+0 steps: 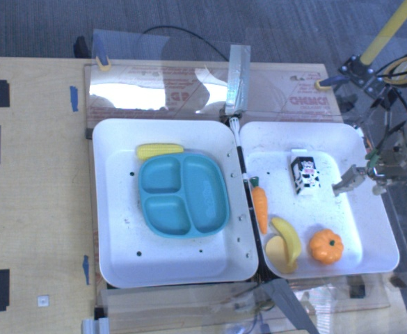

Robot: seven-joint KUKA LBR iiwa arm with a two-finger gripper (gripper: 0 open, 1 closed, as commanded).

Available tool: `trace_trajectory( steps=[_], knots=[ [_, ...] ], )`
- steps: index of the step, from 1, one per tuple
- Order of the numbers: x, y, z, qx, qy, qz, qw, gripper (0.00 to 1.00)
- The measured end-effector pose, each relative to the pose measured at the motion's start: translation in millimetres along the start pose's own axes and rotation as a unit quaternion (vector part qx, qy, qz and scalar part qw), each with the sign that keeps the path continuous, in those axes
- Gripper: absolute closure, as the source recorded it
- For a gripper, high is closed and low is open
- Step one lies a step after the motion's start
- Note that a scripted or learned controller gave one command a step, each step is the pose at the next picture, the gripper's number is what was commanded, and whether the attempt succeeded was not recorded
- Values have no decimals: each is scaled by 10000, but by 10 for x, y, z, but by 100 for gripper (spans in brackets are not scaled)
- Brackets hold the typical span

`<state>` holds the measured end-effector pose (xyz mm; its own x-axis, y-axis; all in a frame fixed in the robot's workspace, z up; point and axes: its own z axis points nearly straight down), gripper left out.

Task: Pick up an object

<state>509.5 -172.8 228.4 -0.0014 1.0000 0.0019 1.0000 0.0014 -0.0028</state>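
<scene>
A grey metal pincer (347,180) on a blurred, pale grey wrist with dark cables looped around it.

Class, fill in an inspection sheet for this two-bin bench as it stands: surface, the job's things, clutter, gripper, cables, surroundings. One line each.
Surface: left bin and right bin, shallow and white, side by side on a wooden bench.
Job's things: right bin holds a cow-print carton, carrot, banana, yellow slice and small pumpkin; left bin holds a blue divided plate and a corn cob at its upper rim.
Clutter: nothing seen.
Gripper: gripper at the right bin's right side, holding nothing.
Cables: black cable behind the bins.
Surroundings: clear panel behind the left bin.
</scene>
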Motion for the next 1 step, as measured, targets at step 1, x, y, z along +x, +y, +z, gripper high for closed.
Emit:
trace_trajectory(
  steps=[1],
  knots=[
    [499, 692, 475, -18, -13, -797, 9968, 0]
  ],
)
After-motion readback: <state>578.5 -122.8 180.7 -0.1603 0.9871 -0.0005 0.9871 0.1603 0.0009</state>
